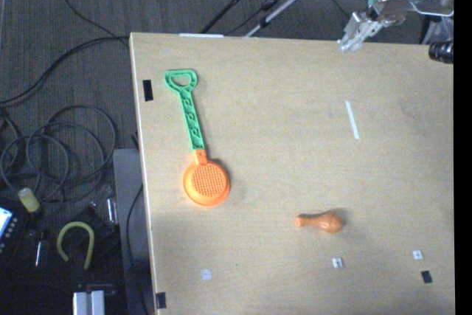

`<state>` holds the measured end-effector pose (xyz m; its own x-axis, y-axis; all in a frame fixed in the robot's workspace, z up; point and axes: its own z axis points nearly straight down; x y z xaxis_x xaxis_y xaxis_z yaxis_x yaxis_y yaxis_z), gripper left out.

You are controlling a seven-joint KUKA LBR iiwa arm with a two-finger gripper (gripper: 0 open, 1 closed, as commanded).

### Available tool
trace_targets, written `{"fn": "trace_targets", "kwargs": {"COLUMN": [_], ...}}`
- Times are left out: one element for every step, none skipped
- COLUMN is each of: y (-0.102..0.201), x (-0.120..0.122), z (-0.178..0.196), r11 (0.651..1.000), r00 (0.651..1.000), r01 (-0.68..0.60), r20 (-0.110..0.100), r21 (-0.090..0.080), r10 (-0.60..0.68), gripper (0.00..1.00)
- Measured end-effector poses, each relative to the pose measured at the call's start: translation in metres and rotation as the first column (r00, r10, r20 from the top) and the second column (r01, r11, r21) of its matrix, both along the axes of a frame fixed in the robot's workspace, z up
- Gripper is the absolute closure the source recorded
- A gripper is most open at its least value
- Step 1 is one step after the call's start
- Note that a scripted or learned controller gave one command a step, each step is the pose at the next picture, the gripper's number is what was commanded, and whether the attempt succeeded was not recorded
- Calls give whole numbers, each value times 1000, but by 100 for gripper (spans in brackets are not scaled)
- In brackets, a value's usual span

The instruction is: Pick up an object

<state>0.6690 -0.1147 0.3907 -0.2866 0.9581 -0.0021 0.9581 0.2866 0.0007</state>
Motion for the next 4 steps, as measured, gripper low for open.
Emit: {"fn": "trace_targets", "kwargs": {"y": [62, 111, 117, 126], "x": [0, 0, -118, -165], "z": [34, 43, 43, 44], "r11": [999, 999, 995, 966], "r00": [999, 999, 995, 966], "r01": [-43, -33, -104, -259], "r20": [0, 0, -1, -1], "r21": [0, 0, -1, 0], "r10": [43, 33, 104, 259], "gripper": [100, 100, 100, 100]}}
